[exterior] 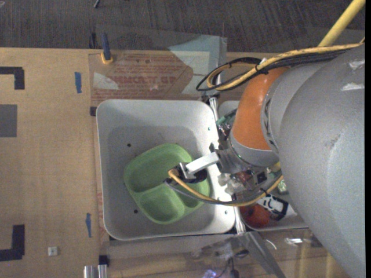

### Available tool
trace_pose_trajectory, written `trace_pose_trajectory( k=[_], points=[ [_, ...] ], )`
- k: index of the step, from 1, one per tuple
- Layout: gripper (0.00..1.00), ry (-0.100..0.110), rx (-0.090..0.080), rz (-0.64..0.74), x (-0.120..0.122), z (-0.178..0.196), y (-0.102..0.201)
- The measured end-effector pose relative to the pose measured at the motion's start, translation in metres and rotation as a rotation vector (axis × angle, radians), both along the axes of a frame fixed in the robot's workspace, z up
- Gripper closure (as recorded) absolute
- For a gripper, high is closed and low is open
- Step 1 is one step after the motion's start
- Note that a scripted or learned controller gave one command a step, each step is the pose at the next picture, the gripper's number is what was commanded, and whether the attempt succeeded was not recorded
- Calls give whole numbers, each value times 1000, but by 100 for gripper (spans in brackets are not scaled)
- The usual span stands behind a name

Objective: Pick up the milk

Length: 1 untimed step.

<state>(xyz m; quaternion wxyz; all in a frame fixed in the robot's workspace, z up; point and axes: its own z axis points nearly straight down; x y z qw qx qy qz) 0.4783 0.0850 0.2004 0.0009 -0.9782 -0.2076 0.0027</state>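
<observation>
two white bins side by side on bench. left bin (116,132): green divided plate (152,184), toward its right wall. arm (301,132) across right bin (231,106), covering most of it. gripper (236,181) low by the wall between bins, just beside plate; open or closed, cannot tell. milk: cannot pick out for sure. red thing (258,214) and black-and-white thing (276,205) close together in right bin, under wrist.

Nothing is reading clearly: red lettering is showing on the brown cardboard sheet (142,74) lying just beyond the left white bin (108,155), but it is blurring too much to make out
</observation>
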Motion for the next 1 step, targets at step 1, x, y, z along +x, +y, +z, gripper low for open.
trace_pose_trajectory(
  k=[1],
  points=[
    [100, -3, 0, 118, 0, 27, 56]
  ],
)
